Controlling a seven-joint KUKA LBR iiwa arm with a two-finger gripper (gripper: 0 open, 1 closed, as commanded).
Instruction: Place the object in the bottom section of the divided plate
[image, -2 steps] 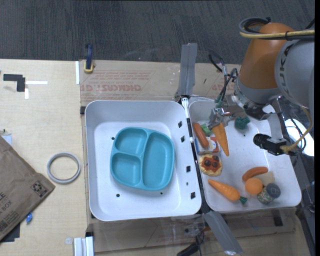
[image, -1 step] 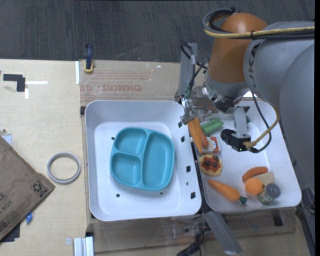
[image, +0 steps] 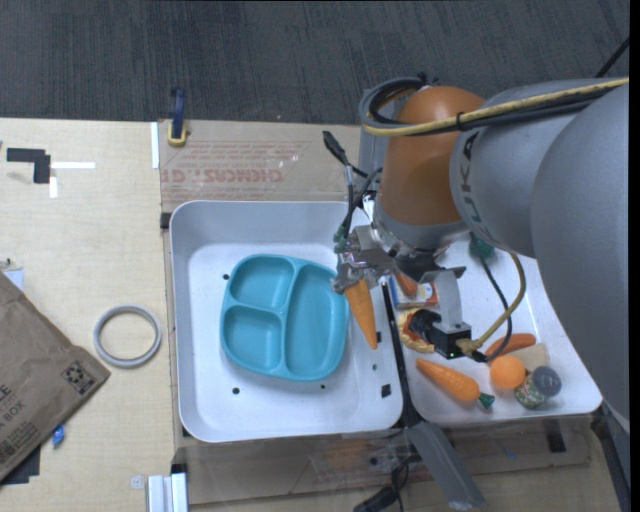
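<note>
Looking at the near edge first, you've got the two white bins sitting side by side on the table (image: 80, 200). The right bin (image: 572, 352) holds a little pile of toy food: a carrot with a green tip (image: 452, 381) lying near its front, an orange ball (image: 507, 373) just beside that, a greyish round thing (image: 543, 384) next to the ball, and another orange-red piece (image: 510, 345) a bit further back. There's also something pizza-ish (image: 418, 330) partly under a black clip-like part.

The left bin (image: 190, 300) has the blue divided plate (image: 285, 318) lying flat in it, all three of its sections bare. An orange carrot (image: 361, 313) hangs point-down right at the plate's right rim, over the strip between the plate and the bin's wall. Its top end sits up in the gripper (image: 352, 275), so your jaws look clamped on the carrot.

Out on the table to the left you'll see a roll of tape (image: 127, 334) and a brown cardboard box (image: 35, 375). Further back, a flattened cardboard sheet (image: 250, 170) lies behind the bins, with the big grey arm (image: 540, 170) coming in from the right.
</note>
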